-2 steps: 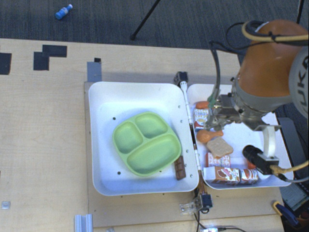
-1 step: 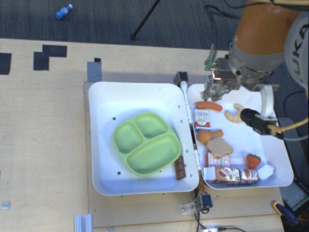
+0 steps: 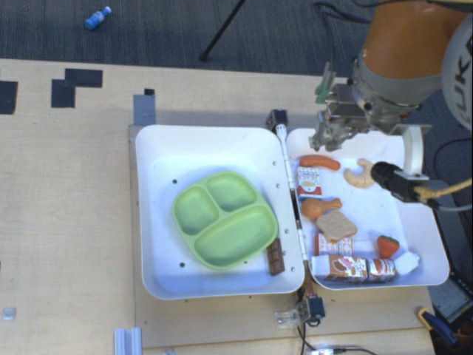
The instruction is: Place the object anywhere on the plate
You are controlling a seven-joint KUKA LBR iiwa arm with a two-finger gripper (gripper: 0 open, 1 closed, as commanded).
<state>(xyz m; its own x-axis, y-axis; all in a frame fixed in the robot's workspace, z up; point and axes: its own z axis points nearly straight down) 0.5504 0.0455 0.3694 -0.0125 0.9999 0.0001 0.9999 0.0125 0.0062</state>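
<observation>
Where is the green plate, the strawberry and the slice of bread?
Green three-section plastic plate (image 3: 225, 219): camera view, on the ridge between its sections.
Red toy strawberry (image 3: 387, 247): camera view, on its red body.
Tan toy bread slice (image 3: 337, 226): camera view, on its flat top.

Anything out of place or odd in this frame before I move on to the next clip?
One thing: a brown bar lies in the left bin, wedged between the green plate and the bin's right wall, apart from the other food in the right bin. The gripper hangs over that bin's far edge, near the sausage.
</observation>
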